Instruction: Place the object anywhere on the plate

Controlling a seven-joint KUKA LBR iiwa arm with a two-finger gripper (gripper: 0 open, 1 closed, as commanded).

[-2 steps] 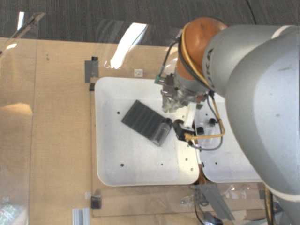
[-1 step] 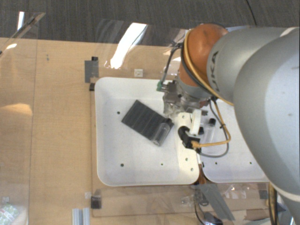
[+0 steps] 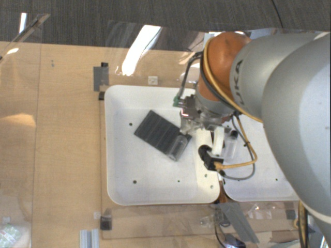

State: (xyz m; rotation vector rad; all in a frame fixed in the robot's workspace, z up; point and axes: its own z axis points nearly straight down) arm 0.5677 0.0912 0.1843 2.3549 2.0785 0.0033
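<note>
Robotics lab, wooden bench (image 3: 57, 154), two white bins (image 3: 119, 180), industrial arm (image 3: 279, 71), clear shielding

My own arm (image 3: 279, 87) is covering most of the right bin (image 3: 258, 187), and the picture's right and bottom edges are cutting that bin off. My wrist housing is hiding my gripper (image 3: 182, 138), so whether its tips are apart or together is not readable. The small grey object (image 3: 178, 148) at the dark plate (image 3: 158, 132) is blurring into the plate's corner; I am unable to tell whether it is resting on the plate or hanging just above it.
</note>
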